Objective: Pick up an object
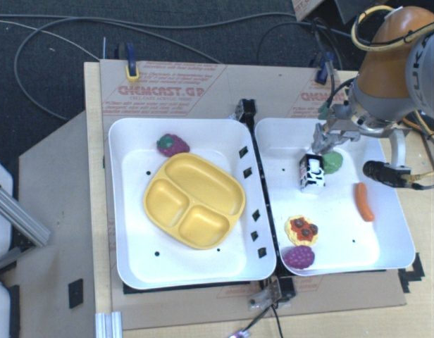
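Observation:
The right bin [386, 248] holds a black-and-white toy [312, 172] with a green round piece [334, 163] just behind it. An orange carrot-like piece [364, 201] lies further right. A small pizza-like piece [302, 229] and a purple grape bunch [299, 257] lie near the bin's front left corner. My gripper [325, 144] hangs over the back of this bin, just above the green piece and the black-and-white toy. I see nothing lifted in it.
The left bin [125, 210] holds a yellow divided plate [194, 199] and a second purple grape bunch [172, 145] at its back. A black divider [255, 189] runs between the bins. Cables cross the floor behind the bench.

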You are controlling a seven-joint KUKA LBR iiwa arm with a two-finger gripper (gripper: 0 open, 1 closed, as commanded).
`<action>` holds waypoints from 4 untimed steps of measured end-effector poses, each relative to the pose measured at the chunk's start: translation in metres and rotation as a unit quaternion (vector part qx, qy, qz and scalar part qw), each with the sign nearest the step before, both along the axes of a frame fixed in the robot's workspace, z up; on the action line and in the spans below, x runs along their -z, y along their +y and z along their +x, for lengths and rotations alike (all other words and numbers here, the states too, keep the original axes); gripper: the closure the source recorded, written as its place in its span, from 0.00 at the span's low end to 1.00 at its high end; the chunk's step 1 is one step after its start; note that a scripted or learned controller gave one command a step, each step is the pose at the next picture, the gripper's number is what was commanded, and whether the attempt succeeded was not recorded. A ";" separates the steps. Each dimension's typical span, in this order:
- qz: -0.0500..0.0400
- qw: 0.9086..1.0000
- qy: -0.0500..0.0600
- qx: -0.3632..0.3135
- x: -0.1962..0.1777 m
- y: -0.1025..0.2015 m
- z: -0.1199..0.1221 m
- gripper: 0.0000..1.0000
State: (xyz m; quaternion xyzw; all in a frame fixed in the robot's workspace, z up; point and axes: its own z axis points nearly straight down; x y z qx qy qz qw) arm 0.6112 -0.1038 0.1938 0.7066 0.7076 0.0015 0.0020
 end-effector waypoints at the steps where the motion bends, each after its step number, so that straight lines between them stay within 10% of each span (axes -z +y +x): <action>1: 0.000 1.000 0.001 0.000 -0.015 0.000 0.001 1.00; 4: 0.001 1.000 0.002 -0.002 -0.039 0.164 -0.014 1.00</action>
